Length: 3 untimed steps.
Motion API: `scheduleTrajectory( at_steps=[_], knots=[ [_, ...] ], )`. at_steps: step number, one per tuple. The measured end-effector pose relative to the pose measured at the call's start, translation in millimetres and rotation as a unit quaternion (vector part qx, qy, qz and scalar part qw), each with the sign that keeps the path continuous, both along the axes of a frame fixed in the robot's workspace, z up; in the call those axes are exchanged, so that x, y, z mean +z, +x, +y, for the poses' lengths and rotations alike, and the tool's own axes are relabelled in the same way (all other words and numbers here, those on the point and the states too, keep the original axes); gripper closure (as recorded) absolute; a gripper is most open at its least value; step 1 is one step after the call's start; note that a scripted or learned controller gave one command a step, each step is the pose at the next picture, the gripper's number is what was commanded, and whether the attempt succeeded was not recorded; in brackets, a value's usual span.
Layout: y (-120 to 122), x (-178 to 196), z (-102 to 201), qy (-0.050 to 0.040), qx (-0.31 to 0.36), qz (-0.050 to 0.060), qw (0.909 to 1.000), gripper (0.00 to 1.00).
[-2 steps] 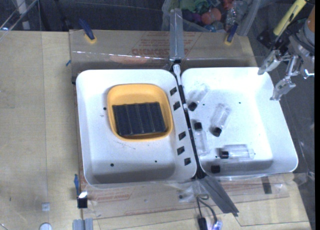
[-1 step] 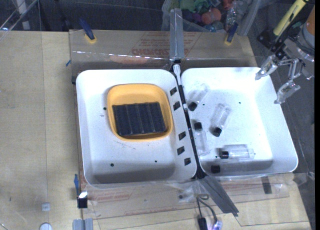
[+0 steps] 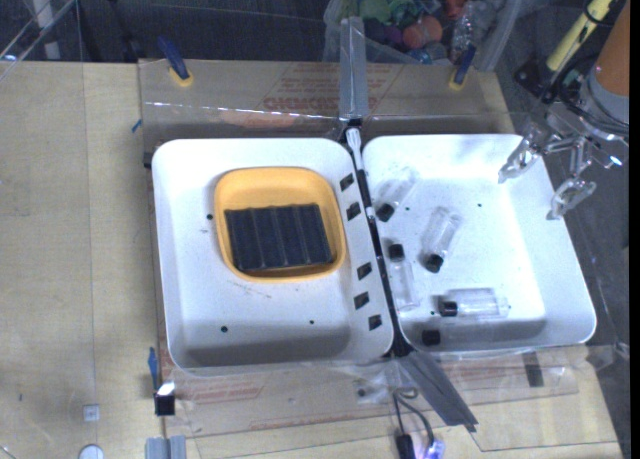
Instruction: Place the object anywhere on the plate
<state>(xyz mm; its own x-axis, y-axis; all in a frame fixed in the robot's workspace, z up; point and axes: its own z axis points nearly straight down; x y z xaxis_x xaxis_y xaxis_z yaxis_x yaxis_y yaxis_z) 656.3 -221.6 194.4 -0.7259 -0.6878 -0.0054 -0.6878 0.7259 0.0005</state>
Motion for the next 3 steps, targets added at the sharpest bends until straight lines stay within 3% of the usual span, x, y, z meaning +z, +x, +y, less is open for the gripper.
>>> scheduleTrajectory(
  at_steps=[1,2,3],
  knots=[
    [-2.7,25.7,0.4,-0.0009,0.017,-0.003,0.9999,0.00],
    [12.2,-14.0,0.7,-0.0011,0.199,-0.003,0.9799,0.00],
    [11.2,145.3,-0.2,-0.0017,0.284,-0.003,0.9587,0.00]
  ],
)
